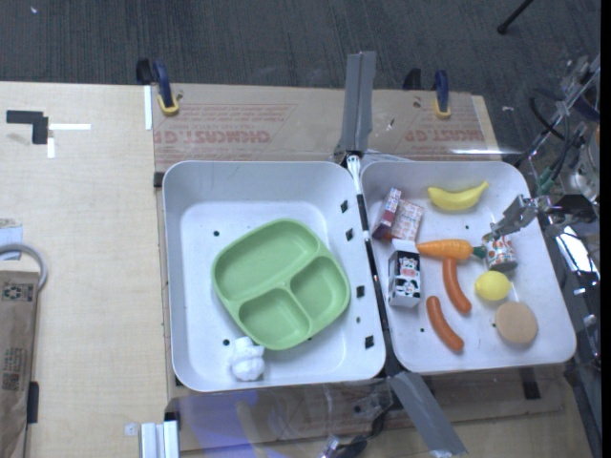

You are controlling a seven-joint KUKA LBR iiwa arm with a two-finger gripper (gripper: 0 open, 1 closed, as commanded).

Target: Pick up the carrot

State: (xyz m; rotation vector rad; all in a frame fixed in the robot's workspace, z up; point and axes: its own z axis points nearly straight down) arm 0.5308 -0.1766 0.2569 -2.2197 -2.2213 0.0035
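Note:
The carrot is orange with a green leafy end pointing right, and lies flat in the middle of the right bin. My gripper reaches in from the right edge of that bin. It is just right of and slightly beyond the carrot's leafy end, above a small printed can. It is apart from the carrot, and nothing shows in its grasp.
Around the carrot lie a banana, two orange sausages, a lemon, a round tan bun, a milk carton and small boxes. The left bin holds a green divided plate and a white lump.

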